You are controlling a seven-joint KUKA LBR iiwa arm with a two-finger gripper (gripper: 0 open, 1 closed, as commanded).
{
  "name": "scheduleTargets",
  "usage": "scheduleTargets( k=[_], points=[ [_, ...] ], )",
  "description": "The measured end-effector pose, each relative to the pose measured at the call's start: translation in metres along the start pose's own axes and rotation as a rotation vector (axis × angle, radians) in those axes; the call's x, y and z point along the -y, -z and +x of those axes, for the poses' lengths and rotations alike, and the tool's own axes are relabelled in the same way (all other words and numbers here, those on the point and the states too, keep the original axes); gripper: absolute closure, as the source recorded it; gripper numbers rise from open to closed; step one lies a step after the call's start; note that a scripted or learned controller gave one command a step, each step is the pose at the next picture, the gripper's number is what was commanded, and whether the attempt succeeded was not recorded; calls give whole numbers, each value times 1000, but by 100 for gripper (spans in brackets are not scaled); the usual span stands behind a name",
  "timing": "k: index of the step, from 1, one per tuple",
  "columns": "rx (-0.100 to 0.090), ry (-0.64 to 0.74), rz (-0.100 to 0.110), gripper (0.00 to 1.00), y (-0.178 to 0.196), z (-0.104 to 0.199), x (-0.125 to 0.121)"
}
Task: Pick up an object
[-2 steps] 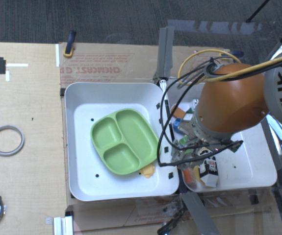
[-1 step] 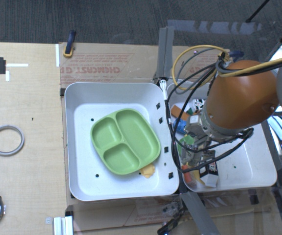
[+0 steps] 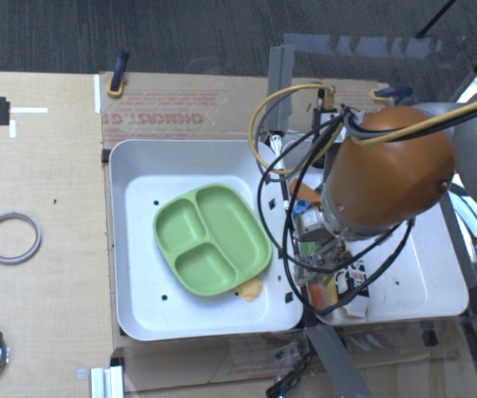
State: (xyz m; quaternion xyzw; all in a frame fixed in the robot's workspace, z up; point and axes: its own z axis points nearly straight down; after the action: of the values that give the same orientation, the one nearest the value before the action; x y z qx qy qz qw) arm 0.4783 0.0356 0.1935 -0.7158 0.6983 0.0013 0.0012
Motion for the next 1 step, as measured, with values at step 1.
scheduleTargets(
  k=[1],
  points=[
    [1, 442, -1, 100, -3, 20, 2]
  ],
)
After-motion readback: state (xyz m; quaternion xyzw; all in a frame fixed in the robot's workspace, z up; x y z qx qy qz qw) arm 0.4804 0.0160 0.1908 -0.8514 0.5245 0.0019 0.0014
